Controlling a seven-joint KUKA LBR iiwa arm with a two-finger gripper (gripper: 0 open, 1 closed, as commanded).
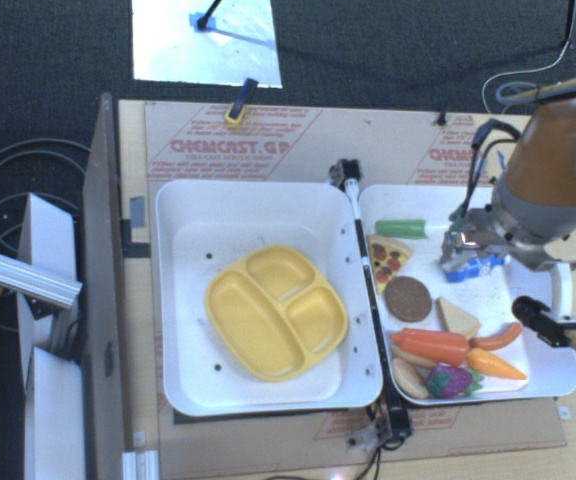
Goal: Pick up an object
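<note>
1. I see the carrot (495, 366) and other toy food low in the right bin (548, 383).
2. Farther up, my gripper (465, 251) hovers beside a blue object (485, 266); finger state unclear.
3. I judge the approach under way; next, descend accurately.

Your arm, reaching in from the right

You can see the grey arm (558, 168) with its orange band entering at the right edge, bent downward at the wrist. Your gripper (465, 251) hangs at the end of it, pointing down and toward the left; from this angle you cannot make out how it is set.
</note>
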